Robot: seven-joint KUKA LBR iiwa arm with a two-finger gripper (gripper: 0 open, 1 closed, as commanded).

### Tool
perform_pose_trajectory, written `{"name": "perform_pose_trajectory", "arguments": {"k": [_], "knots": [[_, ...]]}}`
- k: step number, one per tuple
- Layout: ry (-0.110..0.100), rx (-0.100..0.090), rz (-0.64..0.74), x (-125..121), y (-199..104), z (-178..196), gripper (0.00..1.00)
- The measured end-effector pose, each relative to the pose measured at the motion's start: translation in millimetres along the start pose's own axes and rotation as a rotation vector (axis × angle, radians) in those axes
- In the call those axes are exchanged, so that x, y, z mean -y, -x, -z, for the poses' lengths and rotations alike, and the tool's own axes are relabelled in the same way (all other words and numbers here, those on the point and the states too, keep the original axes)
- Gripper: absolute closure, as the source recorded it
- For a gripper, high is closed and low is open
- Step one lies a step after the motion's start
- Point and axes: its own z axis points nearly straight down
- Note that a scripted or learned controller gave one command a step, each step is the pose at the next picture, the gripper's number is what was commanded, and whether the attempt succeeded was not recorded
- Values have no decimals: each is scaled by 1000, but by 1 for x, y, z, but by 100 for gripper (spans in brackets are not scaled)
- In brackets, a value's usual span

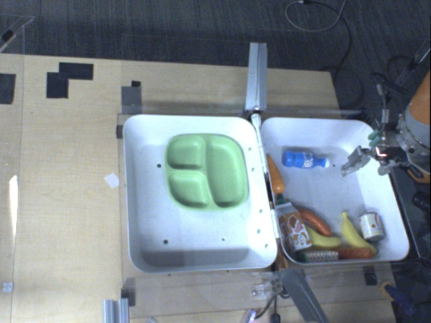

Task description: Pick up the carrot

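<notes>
The light wooden desk (60,200) carries two shallow white bins side by side. The left bin (145,241) holds a green divided plate (205,170) lying flat near its middle, clear of the walls.

Across the divider, in the right bin (397,237), the carrot (275,175) lies along the left wall, just beside the divider, its length running up and down the view. To its upper right a blue bottle (304,159) lies on its side, well apart from the rest. Near the front wall sits a cluster: a small printed carton (293,231), a red-orange sausage-shaped piece (315,221) touching it, a yellow banana (353,233) and, just beside that, a silver can (370,226) tilted over.

At the right edge the jaws (369,160) hang over the bin's upper right part, spread open with nothing between them, well apart from the carrot.
</notes>
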Motion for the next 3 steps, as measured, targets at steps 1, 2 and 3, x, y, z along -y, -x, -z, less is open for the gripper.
{"name": "perform_pose_trajectory", "arguments": {"k": [1, 2, 3], "knots": [[-1, -1, -143, 2, -72, -120, 0], [8, -3, -255, -22, -54, -145, 0], [13, -6, -249, -26, -55, -133, 100]]}}
